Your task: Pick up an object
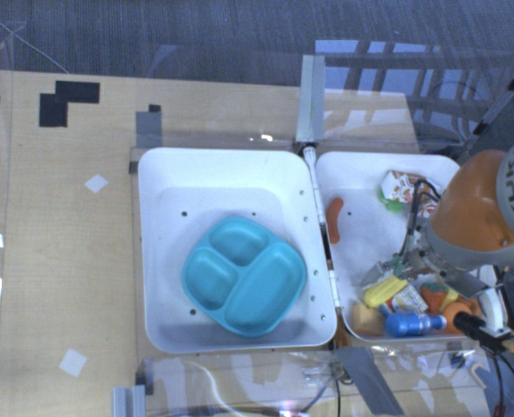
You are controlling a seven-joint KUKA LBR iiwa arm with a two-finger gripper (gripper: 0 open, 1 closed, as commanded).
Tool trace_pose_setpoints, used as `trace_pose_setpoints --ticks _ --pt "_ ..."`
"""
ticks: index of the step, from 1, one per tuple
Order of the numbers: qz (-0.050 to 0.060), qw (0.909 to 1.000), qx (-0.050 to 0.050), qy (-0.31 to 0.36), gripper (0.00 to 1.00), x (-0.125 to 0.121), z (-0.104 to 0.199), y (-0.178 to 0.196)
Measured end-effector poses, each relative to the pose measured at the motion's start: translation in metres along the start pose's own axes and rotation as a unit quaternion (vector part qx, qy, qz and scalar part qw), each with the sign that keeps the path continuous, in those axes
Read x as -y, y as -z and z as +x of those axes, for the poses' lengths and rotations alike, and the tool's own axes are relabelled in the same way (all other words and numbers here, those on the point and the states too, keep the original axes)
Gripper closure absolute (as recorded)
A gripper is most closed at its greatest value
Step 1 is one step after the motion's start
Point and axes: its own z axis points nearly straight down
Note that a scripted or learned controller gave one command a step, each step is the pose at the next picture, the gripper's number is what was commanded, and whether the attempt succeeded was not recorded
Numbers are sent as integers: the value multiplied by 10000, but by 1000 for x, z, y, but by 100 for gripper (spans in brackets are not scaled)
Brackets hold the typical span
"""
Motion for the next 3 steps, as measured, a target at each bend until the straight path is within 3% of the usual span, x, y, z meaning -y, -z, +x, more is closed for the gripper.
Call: trace_pose_setpoints --ticks 1,2,3 --pt "-42 10000 31 2 100 -3 -1 12" --pt "-40 10000 30 1 0 -3 -1 12" --pt "10 9995 -10 329 0 8 -13 0"
